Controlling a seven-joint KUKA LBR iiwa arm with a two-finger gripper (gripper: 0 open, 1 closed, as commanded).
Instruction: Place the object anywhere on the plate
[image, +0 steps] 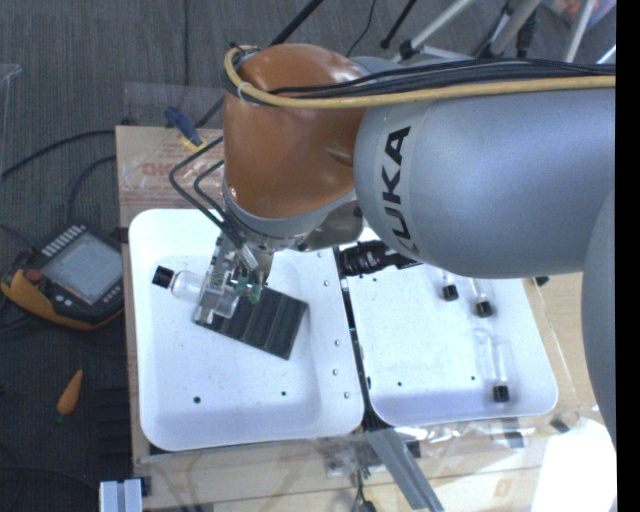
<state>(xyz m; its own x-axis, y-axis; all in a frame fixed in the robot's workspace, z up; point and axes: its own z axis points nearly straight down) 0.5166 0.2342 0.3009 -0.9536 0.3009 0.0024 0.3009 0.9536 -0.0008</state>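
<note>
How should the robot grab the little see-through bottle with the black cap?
Probably by its clear middle, coming straight down from above. The bottle lies on its side in the left bin, cap pointing up-left, so fingers should close across its round body. The end effector hovers right beside it, next to the dark plate.

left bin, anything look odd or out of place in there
A clear bottle with a black cap lies tipped on its side by the gripper, beside a dark ridged plate sitting askew to the left bin's edges.
</note>
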